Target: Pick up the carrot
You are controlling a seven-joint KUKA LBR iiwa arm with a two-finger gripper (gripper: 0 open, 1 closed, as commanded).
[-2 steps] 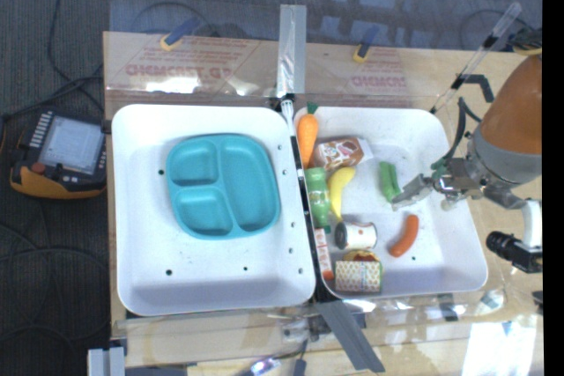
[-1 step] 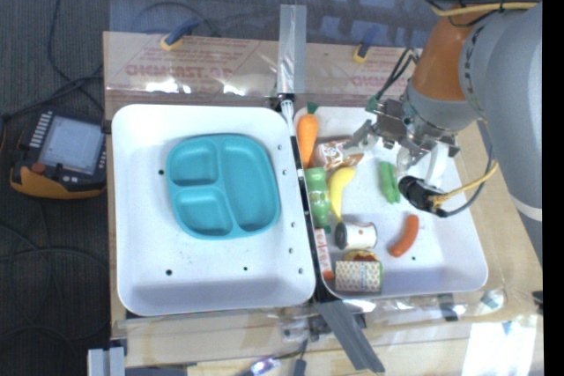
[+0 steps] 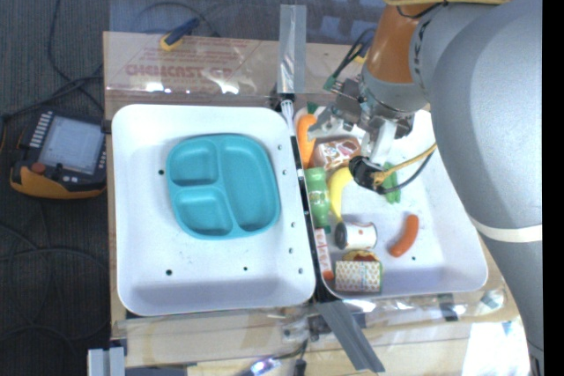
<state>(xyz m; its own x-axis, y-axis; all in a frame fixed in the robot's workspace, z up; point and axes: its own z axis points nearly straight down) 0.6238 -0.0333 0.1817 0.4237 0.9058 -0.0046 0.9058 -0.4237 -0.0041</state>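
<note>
The carrot [image 3: 305, 137] is a short orange piece lying upright against the left wall of the right bin [image 3: 458, 224], near its far corner. My gripper [image 3: 333, 121] hangs low over that far-left part of the bin, just right of the carrot and above a red-and-white packet [image 3: 338, 153]. From this angle nothing shows whether it touches the carrot. The wrist and a yellow cable hide what lies right under it.
A yellow banana [image 3: 340, 189], a green item [image 3: 317, 194], a small can [image 3: 357, 235], a red sausage [image 3: 404, 235] and a patterned box [image 3: 357, 274] crowd the right bin. The left bin [image 3: 141, 260] holds a blue divided plate [image 3: 221, 185].
</note>
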